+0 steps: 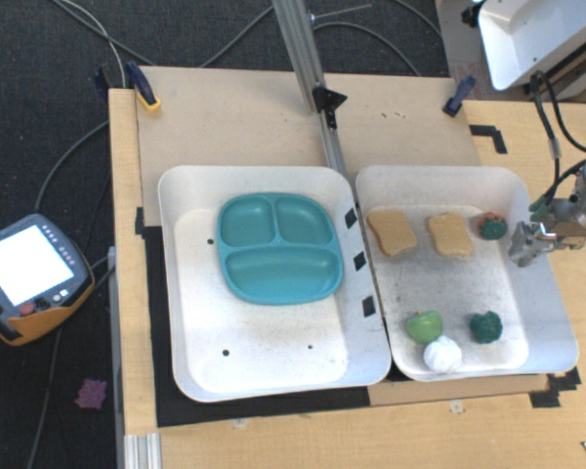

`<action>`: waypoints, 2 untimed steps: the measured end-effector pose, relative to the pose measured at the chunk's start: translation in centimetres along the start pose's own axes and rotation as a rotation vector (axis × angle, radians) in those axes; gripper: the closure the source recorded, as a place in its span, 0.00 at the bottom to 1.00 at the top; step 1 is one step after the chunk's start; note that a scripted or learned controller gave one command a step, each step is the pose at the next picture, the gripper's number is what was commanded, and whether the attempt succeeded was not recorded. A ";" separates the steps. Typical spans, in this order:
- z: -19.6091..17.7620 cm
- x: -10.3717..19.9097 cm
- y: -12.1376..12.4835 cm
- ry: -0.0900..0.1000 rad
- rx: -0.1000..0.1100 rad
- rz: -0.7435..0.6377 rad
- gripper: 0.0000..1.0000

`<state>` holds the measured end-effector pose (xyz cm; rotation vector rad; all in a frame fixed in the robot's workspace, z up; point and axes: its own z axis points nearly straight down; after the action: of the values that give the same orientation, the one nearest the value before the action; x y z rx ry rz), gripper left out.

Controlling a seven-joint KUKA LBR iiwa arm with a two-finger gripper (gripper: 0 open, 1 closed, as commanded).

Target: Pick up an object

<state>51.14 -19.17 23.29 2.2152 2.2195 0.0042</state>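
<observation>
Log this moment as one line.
tool over right bin far edge | near red item | nothing held | plate in left bin

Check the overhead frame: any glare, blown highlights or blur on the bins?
Camera view: even, soft light with faint shadows; the white ball nearly blends into the right bin; the handheld screen on the floor is blown out to white; the pincer at the right bin's edge looks slightly soft; the teal plate is sharp.

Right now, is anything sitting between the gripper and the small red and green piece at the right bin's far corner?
Nothing visible does. The gripper hangs at the right bin's right wall, and the red and green piece lies just beside it, with bare bin floor between.
</observation>
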 end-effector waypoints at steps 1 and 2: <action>-0.5 5.0 3.2 0.003 0.002 -0.005 1.00; 0.7 10.3 4.9 0.005 0.006 -0.005 1.00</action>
<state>56.05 -8.89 22.63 2.2150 2.2309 0.0024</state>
